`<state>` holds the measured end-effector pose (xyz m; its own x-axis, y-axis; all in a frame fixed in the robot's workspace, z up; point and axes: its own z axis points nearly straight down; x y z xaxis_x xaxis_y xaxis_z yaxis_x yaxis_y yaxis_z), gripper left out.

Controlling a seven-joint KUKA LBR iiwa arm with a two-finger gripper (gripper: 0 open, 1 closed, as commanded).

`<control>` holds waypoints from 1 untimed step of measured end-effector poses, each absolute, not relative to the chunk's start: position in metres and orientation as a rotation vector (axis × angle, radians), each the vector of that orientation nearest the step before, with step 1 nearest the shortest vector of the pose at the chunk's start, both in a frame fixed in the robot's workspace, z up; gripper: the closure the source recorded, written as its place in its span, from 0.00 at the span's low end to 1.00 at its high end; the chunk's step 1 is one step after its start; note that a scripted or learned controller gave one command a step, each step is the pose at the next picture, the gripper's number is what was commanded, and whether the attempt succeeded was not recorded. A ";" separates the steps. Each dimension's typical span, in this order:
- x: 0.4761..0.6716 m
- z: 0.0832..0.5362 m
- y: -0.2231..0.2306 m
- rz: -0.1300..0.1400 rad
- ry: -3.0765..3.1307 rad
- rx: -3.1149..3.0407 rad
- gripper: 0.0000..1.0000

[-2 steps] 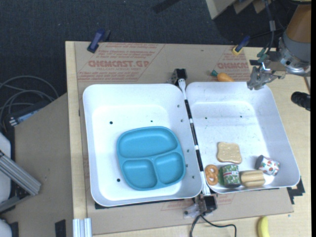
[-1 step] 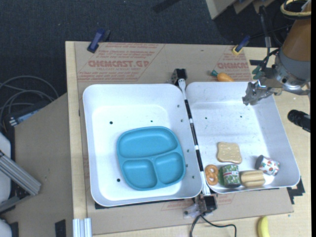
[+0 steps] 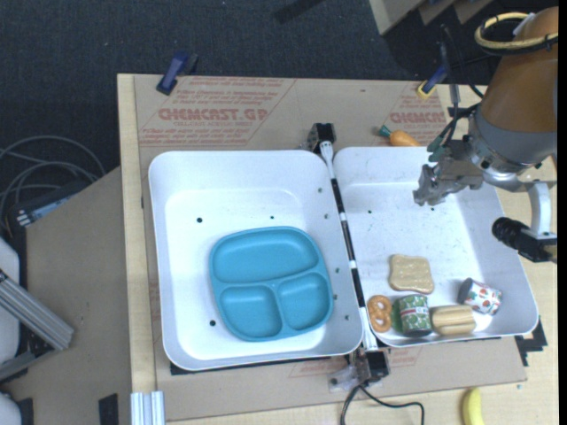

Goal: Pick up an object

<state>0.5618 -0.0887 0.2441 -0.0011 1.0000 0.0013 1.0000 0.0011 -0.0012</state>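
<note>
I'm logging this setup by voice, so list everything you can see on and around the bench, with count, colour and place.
bins: 2, white, side by side on the bench
divided tray: 1, blue, left bin
toast slice: 1, tan, right bin, near front
pretzel: 1, orange-brown, right bin, front edge
can: 1, green, beside the pretzel
bread roll: 1, tan, right of the can
small packet: 1, white and red, right bin, front right
carrot-like item: 1, orange, behind the right bin
clamp: 1, blue, back left
end effector: 1, grey, above right bin's rear
</note>
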 end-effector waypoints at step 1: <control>0.562 0.244 -0.089 0.001 -2.222 -2.220 0.00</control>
